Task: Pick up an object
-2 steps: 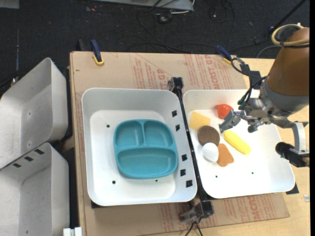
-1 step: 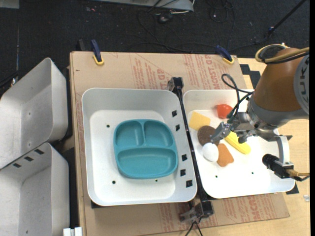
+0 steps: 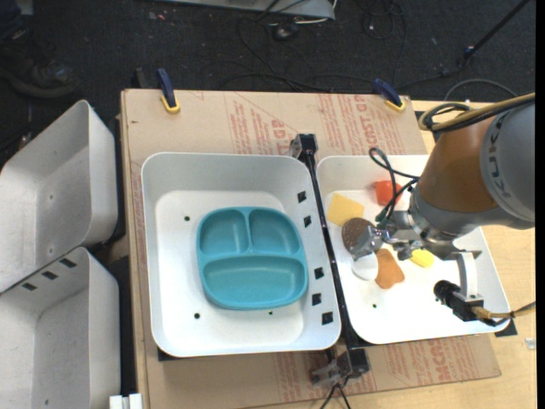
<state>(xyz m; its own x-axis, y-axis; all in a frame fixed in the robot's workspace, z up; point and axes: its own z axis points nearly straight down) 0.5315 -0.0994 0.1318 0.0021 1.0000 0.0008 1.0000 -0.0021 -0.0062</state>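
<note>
- We see the tool (image 3: pixel 368 241) low in the right bin (image 3: pixel 490 309); its grip we cannot tell.
- Beside it lie a smooth orange wedge (image 3: pixel 389 271) and a pale-yellow slab (image 3: pixel 345 208).
- A glossy teal divided tray (image 3: pixel 252 257) sits left.

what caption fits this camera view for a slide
KUKA arm's gripper low over small objects in the right bin; a teal divided plate sits in the left bin.

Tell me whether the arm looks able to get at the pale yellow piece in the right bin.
Probably yes: the pale yellow piece lies uncovered near the bin's left wall, just left of the arm's wrist, with nothing stacked on it.
</note>
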